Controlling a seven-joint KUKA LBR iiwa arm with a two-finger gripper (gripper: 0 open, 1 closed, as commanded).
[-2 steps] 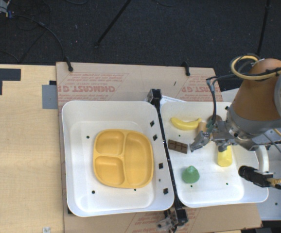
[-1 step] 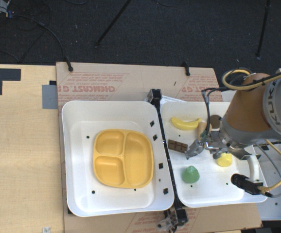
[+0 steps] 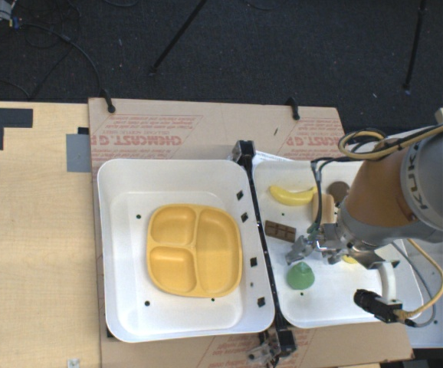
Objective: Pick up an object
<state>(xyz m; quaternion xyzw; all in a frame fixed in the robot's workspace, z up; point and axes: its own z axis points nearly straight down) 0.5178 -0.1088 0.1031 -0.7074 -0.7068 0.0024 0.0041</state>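
In the right bin (image 3: 336,313), a green round fruit (image 3: 300,276) lies near the front left. My gripper (image 3: 307,248) hangs just above and behind it, with the grey arm and its orange band (image 3: 379,198) covering the bin's right half. A yellow banana (image 3: 292,195) lies at the back of this bin. A small brown chocolate bar (image 3: 279,231) sits by the left wall, just left of the gripper. Nothing is seen held in the gripper.
The left bin (image 3: 122,297) holds a yellow divided plate (image 3: 195,250). A black divider (image 3: 256,236) runs between the bins. A tan object (image 3: 328,208) and a yellow scrap (image 3: 349,260) peek out beside the arm. Cables (image 3: 405,313) trail at the front right.
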